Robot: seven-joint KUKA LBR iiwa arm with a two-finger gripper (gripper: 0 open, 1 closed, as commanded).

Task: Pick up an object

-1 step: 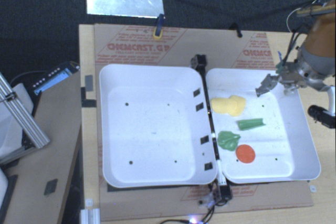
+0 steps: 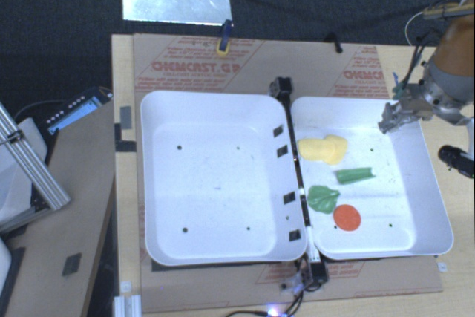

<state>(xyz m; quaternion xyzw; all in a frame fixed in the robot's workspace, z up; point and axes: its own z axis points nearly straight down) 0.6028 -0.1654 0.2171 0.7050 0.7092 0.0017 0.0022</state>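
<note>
pale yellow lumpy object (image 2: 323,149), soft rounded edges, right bin (image 2: 427,182)

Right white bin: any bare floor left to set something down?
Yes. The right white bin is bare along its right wall, past the green stick and red disc. Its near-left is crowded: yellow lump, green leaf shape. The gripper hangs over the far edge.

Grey arm (image 2: 453,78) reaches in from the right; pincer (image 2: 389,122) points down-left.
</note>
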